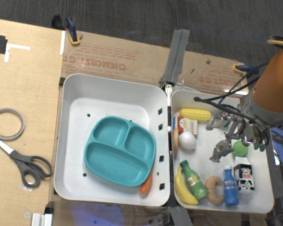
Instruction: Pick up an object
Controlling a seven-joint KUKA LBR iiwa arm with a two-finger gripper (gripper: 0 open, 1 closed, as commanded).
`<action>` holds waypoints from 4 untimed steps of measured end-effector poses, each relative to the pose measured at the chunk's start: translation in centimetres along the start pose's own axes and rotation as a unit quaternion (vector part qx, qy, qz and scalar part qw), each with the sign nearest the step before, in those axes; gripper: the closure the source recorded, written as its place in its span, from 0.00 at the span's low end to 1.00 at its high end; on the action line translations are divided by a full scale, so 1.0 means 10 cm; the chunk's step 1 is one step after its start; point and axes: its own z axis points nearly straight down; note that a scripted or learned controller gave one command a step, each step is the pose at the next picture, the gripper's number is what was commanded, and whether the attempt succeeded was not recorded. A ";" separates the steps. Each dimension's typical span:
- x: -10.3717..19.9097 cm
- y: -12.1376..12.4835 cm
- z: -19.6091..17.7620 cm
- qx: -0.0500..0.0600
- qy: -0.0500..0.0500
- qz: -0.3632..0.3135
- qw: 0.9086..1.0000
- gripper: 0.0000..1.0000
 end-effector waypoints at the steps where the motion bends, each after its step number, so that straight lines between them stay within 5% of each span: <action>1: 0.38 -0.12 0.98 0.002 -0.004 0.002 1.000 0.00; 2: 0.81 -0.09 1.12 0.000 0.001 0.072 0.997 0.00; 3: 0.59 -0.09 1.12 0.000 0.000 0.049 0.999 0.00; 4: 0.75 -0.18 1.11 0.000 0.000 0.042 0.999 0.00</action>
